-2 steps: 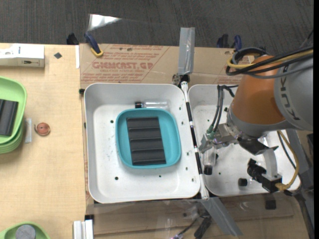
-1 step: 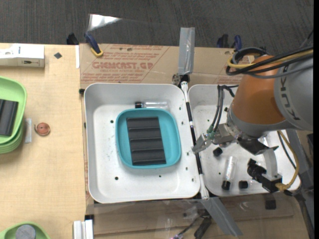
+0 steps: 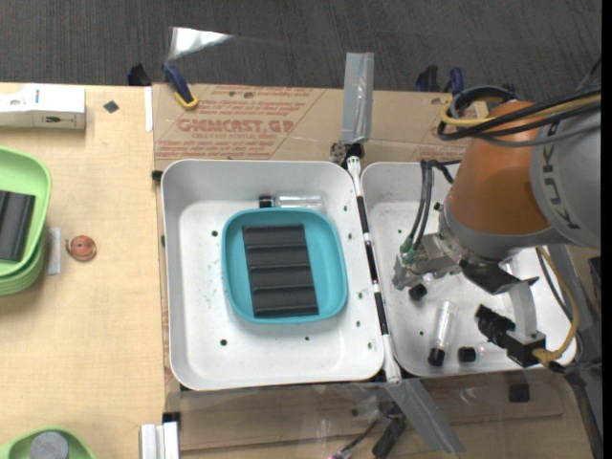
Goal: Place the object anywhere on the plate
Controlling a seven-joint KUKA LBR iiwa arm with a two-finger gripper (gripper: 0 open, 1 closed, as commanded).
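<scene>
A light wooden bench [image 3: 96,352] is seen from above, backed by a sheet of printed cardboard [image 3: 239,122] and bearing two shallow white bins side by side. In the right bin [image 3: 382,256] a small clear tube with a dark cap [image 3: 442,325] lies on the floor, taken here to be the object to be moved; two small dark pieces [image 3: 451,356] lie just beside its lower end. Another clear, dark-capped tube [image 3: 287,201] rests in the left bin [image 3: 186,285], against the far edge of the teal plate [image 3: 330,256]. A black ribbed block [image 3: 279,268] is carried on that plate and covers most of its middle.

The gripper [image 3: 421,275] is seen near the tube, up and to its left, under the orange band of the arm [image 3: 497,180]. Whether it is spread or closed cannot be told, as its tip is hidden under wrist and cables; nothing is seen held.

Several risks can be judged. The tube is round and may roll away when touched. A dark piece may be caught instead. Little bare plate is left, so a release may land on the block and roll off.
</scene>
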